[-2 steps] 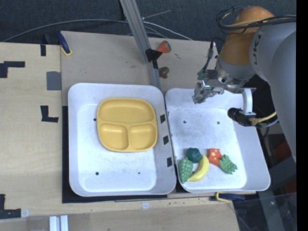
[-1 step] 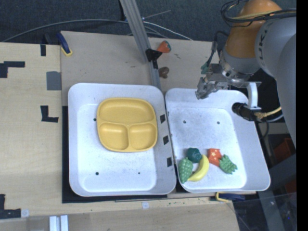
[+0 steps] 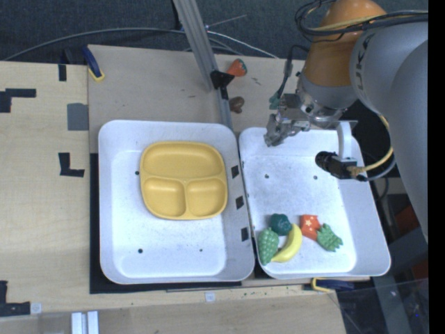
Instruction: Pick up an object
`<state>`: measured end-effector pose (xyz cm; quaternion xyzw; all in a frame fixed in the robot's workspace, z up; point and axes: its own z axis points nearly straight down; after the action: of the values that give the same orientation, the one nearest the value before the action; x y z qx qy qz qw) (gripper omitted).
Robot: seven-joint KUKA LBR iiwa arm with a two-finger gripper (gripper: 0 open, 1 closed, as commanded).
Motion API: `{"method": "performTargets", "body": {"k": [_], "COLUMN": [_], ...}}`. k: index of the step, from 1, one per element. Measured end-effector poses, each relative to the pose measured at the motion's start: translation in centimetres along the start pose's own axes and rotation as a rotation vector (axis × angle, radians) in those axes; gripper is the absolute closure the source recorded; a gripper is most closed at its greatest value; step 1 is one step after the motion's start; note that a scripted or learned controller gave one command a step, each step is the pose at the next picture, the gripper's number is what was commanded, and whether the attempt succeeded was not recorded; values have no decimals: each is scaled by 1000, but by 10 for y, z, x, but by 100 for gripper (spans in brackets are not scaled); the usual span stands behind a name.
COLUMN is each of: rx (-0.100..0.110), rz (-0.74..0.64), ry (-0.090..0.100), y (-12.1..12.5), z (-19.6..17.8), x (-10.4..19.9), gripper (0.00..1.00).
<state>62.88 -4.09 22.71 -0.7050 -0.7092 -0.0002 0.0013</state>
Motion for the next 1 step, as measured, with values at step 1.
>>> {"method": "performTargets", "body": {"k": [1], "rx": [1], "rz": [-1], "ry": [0], "y": [1], "z": [8], "x": [53], "gripper": [100]}}
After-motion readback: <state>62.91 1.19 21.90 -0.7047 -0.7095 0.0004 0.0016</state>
